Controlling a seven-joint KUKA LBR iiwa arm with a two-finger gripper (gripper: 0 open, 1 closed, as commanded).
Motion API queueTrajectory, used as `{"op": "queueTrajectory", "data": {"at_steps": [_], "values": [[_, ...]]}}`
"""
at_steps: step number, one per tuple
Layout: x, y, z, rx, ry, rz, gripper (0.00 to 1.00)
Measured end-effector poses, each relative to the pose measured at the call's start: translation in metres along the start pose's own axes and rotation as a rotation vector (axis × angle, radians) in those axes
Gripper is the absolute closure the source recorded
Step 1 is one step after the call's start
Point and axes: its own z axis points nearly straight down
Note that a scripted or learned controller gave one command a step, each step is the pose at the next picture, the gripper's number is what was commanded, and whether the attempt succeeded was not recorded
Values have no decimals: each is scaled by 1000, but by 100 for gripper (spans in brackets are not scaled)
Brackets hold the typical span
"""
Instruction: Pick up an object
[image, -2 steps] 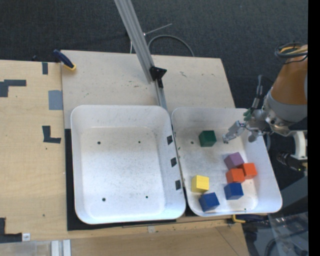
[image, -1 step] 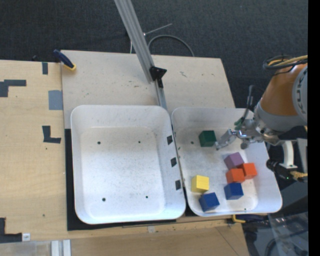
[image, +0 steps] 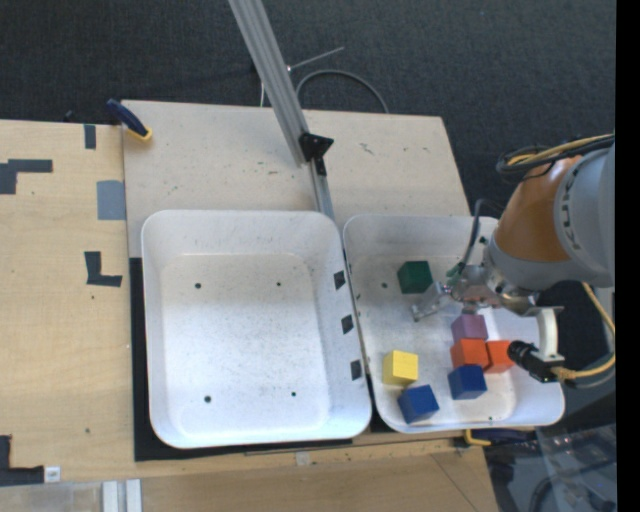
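Note:
The right bin (image: 372, 240) holds several small blocks: a green cube (image: 414, 276), a purple block (image: 468, 327), two orange blocks (image: 470, 353) (image: 498, 355), two blue cubes (image: 466, 381) (image: 418, 402) and a yellow cube (image: 402, 367). My gripper (image: 452, 297) is low over the right bin, between the green cube and the purple block, just right of the green cube. Nothing visibly hangs from it. The arm's wrist covers the bin's right wall.
The left bin (image: 160, 240) stands beside the right one, their rims touching in the middle. A slanted metal rail (image: 275, 75) comes down from the top to the bins' shared back corner. A cable connector (image: 530, 360) lies over the right bin's right side.

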Motion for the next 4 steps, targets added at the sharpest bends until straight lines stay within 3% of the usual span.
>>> {"op": "queueTrajectory", "data": {"at_steps": [1, 3, 4], "values": [[0, 1, -14, -5, -1, -1, 100], [-6, 2, -99, -12, -3, 0, 100], [-4, -1, -162, -14, -3, 0, 100]]}}
